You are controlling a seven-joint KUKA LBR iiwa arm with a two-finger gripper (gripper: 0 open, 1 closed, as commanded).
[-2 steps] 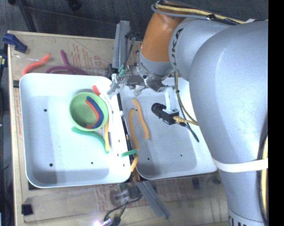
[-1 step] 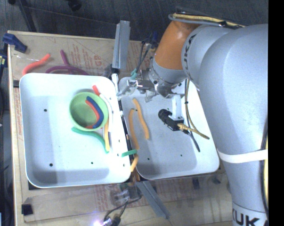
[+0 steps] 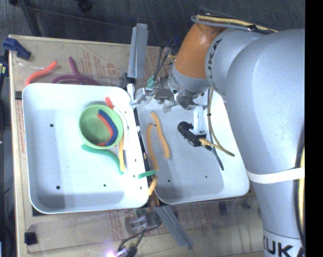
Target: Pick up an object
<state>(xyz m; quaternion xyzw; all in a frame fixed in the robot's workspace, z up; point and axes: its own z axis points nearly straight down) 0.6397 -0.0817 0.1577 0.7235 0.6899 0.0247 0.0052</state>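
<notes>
The hand (image 3: 150, 95) is hanging at the top edge of the right bin (image 3: 233, 183), near the divider between the two bins; whether it is spread or pressed together, I cannot tell. Two orange strips (image 3: 162, 138) are lying just below it in the right bin, side by side, nearly touching. They are looking thin, light and bendy, likely to flex, so pinching one across its middle seems best. A single green bowl (image 3: 91, 127) is sitting in the left bin (image 3: 54, 186), holding one blue and one red curved strip. Two white bins are resting on the worktop (image 3: 97, 55).
</notes>
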